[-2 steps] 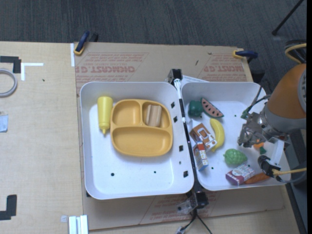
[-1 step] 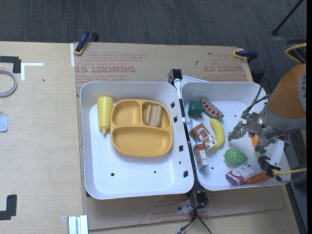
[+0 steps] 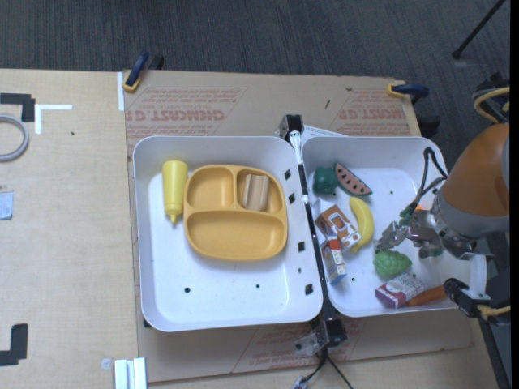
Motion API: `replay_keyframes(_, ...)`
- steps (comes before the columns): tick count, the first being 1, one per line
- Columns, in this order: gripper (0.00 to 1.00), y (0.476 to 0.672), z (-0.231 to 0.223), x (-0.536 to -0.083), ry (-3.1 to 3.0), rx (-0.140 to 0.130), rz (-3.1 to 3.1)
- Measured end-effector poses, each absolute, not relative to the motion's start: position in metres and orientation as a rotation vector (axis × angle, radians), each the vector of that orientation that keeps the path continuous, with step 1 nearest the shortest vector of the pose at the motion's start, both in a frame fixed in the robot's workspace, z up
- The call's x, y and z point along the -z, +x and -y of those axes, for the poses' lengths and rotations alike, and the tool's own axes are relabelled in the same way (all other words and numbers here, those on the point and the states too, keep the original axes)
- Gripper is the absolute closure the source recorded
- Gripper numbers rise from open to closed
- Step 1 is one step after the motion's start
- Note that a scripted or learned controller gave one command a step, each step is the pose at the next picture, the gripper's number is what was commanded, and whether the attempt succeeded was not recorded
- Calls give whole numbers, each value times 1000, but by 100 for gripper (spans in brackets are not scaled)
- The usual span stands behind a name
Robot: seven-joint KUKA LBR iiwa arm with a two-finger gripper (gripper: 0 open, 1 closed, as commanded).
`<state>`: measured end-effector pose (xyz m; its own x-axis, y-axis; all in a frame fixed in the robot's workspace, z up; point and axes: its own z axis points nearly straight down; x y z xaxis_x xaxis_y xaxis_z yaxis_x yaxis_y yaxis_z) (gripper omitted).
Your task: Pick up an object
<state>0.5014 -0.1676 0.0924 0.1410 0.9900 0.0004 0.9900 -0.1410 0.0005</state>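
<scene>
The right bin (image 3: pixel 381 156) holds several toy foods. A yellow banana (image 3: pixel 362 221) lies near its middle, with a watermelon slice (image 3: pixel 353 180) and a dark green piece (image 3: pixel 325 180) behind it. A brown and white carton (image 3: pixel 338 226) and a small tube (image 3: pixel 335 262) lie along the left wall. A leafy green vegetable (image 3: pixel 392 263) sits near the front, beside a pink box (image 3: pixel 399 292) and an orange carrot (image 3: pixel 426 297). My gripper (image 3: pixel 396 235) hangs low just above and behind the leafy vegetable, to the right of the banana. Nothing is visibly held.
The left bin (image 3: pixel 162 298) holds a yellow divided plate (image 3: pixel 235 233) with a tan block (image 3: pixel 256 191) in one compartment and a yellow squeeze bottle (image 3: pixel 173 188) beside it. The arm's orange band (image 3: pixel 482 177) overhangs the right bin's right wall. Cardboard lies under both bins.
</scene>
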Motion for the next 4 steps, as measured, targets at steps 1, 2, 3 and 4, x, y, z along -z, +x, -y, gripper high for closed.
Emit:
replay_keyframes(1,0,546,97,-92,2446,1,-1972)
replay_keyframes(2,0,634,93,-90,2803,27,-1458)
replay_keyframes(3,100,637,94,-100,2790,14,-1458)
replay_keyframes(4,100,593,44,-192,2888,3,-1237)
